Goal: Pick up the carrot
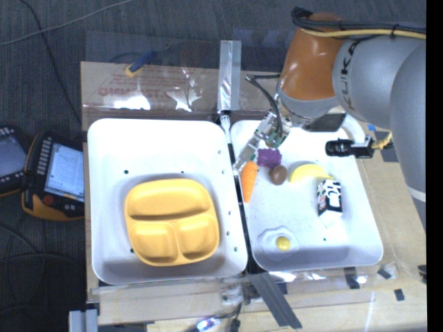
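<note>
Carrot lies centre frame, against the right bin's left wall. Gripper hovers just above it; finger spread cannot be told. Risk: wall blocks a finger, or purple item gets nudged.

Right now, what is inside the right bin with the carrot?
The right bin holds the carrot, a purple piece, a brown ball, a banana, a black-and-white packet and a fried egg. The pincer covers the corner above the carrot.
</note>
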Tool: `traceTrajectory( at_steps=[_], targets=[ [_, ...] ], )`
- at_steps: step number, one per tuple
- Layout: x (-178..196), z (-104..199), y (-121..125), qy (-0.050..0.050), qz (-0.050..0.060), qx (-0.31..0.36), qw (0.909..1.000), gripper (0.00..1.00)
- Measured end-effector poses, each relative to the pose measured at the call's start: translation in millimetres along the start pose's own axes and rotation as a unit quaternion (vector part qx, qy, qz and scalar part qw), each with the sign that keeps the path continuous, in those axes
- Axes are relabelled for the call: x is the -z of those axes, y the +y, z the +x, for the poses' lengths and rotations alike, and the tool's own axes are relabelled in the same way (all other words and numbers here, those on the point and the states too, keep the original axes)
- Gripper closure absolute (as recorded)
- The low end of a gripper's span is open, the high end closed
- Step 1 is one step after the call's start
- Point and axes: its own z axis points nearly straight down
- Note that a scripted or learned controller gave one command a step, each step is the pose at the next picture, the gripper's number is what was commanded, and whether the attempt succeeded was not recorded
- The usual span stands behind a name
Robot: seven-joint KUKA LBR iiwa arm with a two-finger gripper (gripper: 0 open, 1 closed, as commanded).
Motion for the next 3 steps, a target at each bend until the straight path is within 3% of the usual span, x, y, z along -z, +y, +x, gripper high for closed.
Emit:
traceTrajectory(
  at_steps=[1,2,3],
  targets=[
    [0,-7,-36,-0.001,0.001,0.026,0.9996,0.00],
    [-88,-52,-52,-0.003,-0.002,0.093,0.9956,0.00],
    [-92,-56,-54,-0.005,-0.004,-0.053,0.9986,0.00]
  ],
)
